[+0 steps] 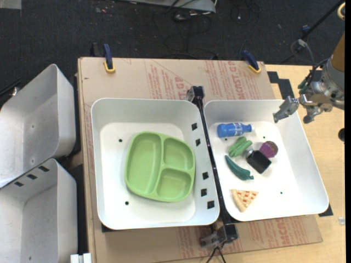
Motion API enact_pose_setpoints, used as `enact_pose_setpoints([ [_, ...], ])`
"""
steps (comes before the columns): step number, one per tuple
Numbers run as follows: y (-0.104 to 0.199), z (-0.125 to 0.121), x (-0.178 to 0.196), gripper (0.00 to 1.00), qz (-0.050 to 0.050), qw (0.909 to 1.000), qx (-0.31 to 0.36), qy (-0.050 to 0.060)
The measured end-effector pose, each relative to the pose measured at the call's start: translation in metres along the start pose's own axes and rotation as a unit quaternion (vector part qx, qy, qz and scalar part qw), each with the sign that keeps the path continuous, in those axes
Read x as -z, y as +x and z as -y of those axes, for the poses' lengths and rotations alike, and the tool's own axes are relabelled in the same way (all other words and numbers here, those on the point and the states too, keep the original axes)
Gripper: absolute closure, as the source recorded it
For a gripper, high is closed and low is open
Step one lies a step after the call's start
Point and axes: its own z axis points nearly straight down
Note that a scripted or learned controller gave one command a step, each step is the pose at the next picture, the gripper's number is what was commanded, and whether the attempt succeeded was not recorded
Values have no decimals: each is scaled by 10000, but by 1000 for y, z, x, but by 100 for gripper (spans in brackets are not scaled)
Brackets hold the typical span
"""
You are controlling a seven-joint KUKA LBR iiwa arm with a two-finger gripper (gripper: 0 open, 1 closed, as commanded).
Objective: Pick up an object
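The right bin [307, 163] holds several small objects: a blue bottle [234, 129] lying on its side, a light green pea pod [239, 146], a dark green vegetable [238, 167], a black block [258, 161] touching a purple piece [268, 148], and a pizza slice [244, 198] near the front. My gripper [298, 111] hangs over the bin's far right corner, above and to the right of the bottle. It is open, with nothing between its fingers [283, 109].
The left bin [109, 147] holds a green divided plate [160, 166]. A black divider strip [204, 147] runs between the bins. White containers [33, 147] stand off the bench at the left. Blue-and-yellow clamps [108, 59] grip the board's far edge.
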Motion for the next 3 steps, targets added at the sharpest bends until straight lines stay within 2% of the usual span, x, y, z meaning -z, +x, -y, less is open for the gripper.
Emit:
enact_pose_setpoints([
  [3,-15,6,-135,0,-6,10000,-8,18],
])
